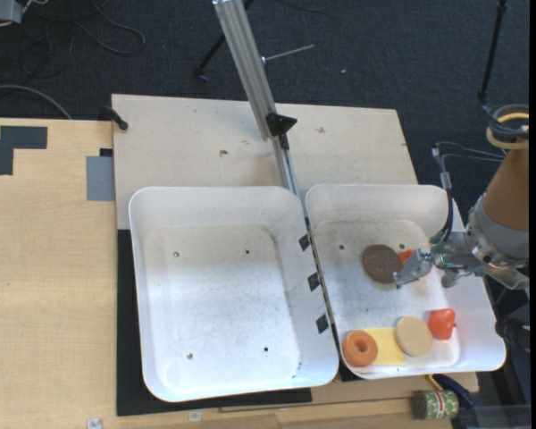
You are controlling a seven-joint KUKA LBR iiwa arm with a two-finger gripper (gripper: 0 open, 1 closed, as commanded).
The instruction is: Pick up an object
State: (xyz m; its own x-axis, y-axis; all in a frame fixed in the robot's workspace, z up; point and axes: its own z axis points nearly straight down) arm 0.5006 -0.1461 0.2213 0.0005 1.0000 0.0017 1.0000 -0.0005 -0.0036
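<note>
The grey arm with its orange band comes in from the right edge and reaches over the right-hand shallow white bin. Its two-finger gripper sits low over the middle of that bin, just right of a flat, round, dark brown disc lying on the bin floor. A small orange-red piece shows right at the gripper's tip, touching or nearly touching the disc's right edge; whether it is part of the tool or a separate thing is unclear. How far the tool is parted, and whether it has hold of anything, cannot be told from this view.

Along the near side of the same bin lie an orange ring-shaped doughnut at the left, a flat yellow slab beside it, a pale tan round disc resting partly on the slab, and a small red block just right of the tan disc.

The left-hand shallow white bin stands alongside, with a slanted grey metal rail rising from between the two bins toward the far side.
</note>
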